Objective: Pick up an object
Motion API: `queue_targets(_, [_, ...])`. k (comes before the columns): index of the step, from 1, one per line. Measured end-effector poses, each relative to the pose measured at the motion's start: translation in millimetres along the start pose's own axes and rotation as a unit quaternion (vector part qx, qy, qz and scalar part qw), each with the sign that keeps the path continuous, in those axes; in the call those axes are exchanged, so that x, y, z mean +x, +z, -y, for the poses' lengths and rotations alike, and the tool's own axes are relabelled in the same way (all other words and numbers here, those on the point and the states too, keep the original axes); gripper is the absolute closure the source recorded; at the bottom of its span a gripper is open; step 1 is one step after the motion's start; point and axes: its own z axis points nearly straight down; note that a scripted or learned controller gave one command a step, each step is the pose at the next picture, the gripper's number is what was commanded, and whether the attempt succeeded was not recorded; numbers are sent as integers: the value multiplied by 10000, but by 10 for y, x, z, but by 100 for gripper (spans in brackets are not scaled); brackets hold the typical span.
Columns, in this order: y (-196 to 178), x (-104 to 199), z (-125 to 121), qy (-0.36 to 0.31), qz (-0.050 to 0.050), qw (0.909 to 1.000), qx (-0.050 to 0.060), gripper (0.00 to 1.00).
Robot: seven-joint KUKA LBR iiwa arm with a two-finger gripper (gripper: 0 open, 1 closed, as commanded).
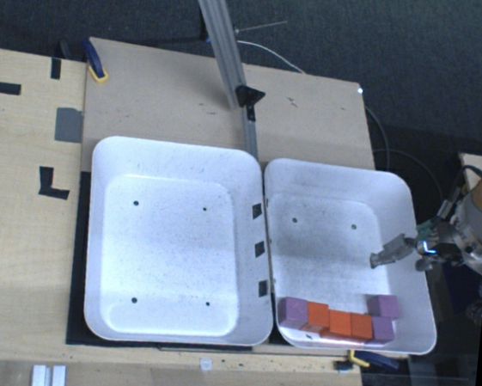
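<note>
The right bin (345, 187) holds the targets: purple and orange blocks (339, 318) packed in a row against its near wall; the left bin (176, 159) matters less. The gripper (387, 255) hovers over the right rim, holding nothing; whether it is apart or together I cannot tell. A good descent comes straight down on an end block, since neighbours and wall crowd the rest.

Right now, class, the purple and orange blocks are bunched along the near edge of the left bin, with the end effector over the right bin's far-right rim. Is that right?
One detail is wrong. The camera view shows the purple and orange blocks bunched along the near edge of the right bin, not the left bin. The end effector is indeed at the right bin's right rim.
</note>
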Motion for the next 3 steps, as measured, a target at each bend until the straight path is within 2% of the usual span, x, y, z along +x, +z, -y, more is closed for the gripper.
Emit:
queue_targets(1, [671,818,-327,-32,-18,10000,29,0])
queue_targets(2, [962,834,-887,-11,5,10000,-3,0])
queue_targets(3, [364,1846,-1079,-40,-10,10000,-23,0])
